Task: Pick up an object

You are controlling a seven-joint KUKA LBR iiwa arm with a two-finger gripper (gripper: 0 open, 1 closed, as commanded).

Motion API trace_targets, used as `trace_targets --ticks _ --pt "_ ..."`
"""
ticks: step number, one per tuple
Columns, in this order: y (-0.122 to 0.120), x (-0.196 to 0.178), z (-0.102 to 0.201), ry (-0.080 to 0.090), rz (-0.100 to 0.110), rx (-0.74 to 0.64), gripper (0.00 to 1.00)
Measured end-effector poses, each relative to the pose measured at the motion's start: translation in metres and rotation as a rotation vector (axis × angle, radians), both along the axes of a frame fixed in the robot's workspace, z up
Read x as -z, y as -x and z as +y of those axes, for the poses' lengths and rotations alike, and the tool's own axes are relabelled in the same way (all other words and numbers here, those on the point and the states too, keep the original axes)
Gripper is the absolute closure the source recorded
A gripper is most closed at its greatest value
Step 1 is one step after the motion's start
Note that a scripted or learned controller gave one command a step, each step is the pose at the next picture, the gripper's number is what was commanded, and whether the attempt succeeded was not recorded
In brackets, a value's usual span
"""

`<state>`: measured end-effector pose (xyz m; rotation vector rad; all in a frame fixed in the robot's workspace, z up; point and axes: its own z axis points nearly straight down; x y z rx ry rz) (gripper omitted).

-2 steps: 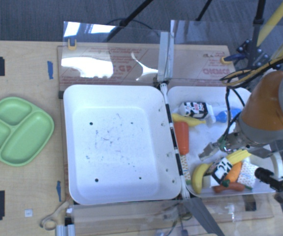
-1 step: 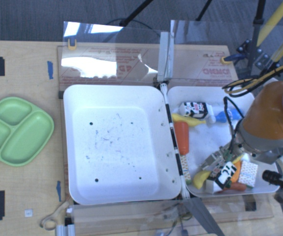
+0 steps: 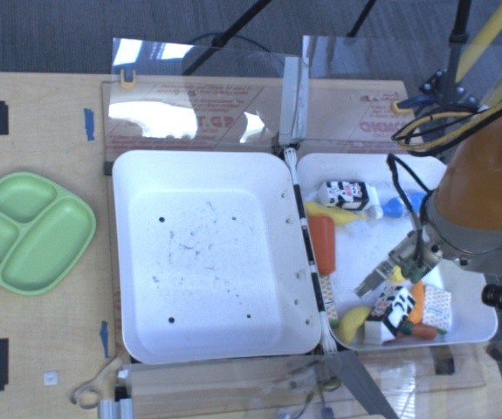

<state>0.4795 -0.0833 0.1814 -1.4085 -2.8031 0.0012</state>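
Toys are lying heaped in the right bin [image 3: 486,326], which is where the picking has to happen. Nearest the camera, a yellow lemon-like piece [image 3: 353,323] is resting against the bin's front left corner, just beside a black-and-white box [image 3: 396,306] and some orange carrots [image 3: 422,328], all crowding together because the floor slopes them into that corner. The gripper [image 3: 397,268] is hanging right above this pile, reaching in from the right, and its fingers are possibly parted with nothing between them, though they are too blurred to call. Farther back, an orange block [image 3: 323,241] is lying along the divider, then a banana [image 3: 333,213], a spotted cow-patterned carton [image 3: 347,194] and a blue piece [image 3: 396,206]. The left bin [image 3: 137,182] and a green plate [image 3: 28,231] are sitting apart.
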Motion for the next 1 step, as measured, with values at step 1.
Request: trace_targets --ticks 1 --pt "-0.0234 0.0812 -0.0245 -0.001 0.002 -0.058 0.0"
